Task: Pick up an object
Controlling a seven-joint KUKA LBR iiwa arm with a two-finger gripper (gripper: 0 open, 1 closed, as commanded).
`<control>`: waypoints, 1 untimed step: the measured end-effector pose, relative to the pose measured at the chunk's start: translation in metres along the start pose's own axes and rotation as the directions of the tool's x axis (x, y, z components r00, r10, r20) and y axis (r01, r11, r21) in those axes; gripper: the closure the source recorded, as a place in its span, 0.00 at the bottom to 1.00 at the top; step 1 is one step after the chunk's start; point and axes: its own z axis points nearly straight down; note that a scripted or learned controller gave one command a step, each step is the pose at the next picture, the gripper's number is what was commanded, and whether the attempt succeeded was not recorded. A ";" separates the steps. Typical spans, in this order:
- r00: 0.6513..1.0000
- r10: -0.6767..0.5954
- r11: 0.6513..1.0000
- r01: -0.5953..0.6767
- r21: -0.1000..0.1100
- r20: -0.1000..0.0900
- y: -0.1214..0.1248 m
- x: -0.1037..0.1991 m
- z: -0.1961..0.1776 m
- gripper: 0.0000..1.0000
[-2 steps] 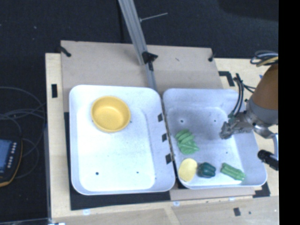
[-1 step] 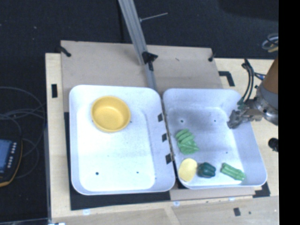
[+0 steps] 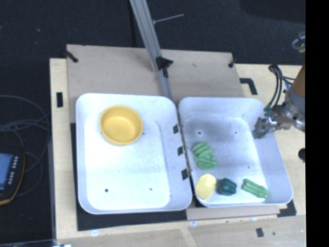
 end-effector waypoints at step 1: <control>1.000 -0.003 1.000 0.003 0.001 -0.001 0.013 0.043 0.001 1.00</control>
